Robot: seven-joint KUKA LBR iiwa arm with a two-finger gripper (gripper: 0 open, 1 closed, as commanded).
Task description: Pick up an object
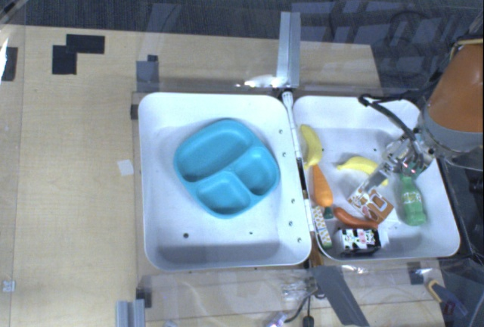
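Tool (395, 161) of metal, on the grey arm with the orange band (458, 94), hangs low over the right-hand shallow white bin (446, 238), close above its contents. Whether it is released or clenched cannot be told from this slanted look; nothing can be seen caught in it.

Just below the tool, to its right, lies a small green plastic bottle (411, 201) on its side. Just to the tool's left is a small curved yellow banana-shaped toy (357, 164), and beneath it a flat orange-and-white printed packet (373, 204). A second, longer yellow banana-shaped piece (311, 145) rests against the bin's left wall, with an orange carrot-shaped toy (322, 187) below it and a black-and-white printed box (357, 241) near the front wall. The left-hand white bin (159, 242) holds a blue plastic divided plate (225, 166). Both bins sit on a pale wooden counter (68, 189).

The likeliest object to pick is the green bottle or the small banana, both nearest the tool. I judge the bottle light, stiff and smooth, so apt to roll or slip; closing across the middle of its body, at right angles to its length, looks safest. The banana toy seems light and hard too, best taken across its thickest part. The flat packet would be difficult to get under.
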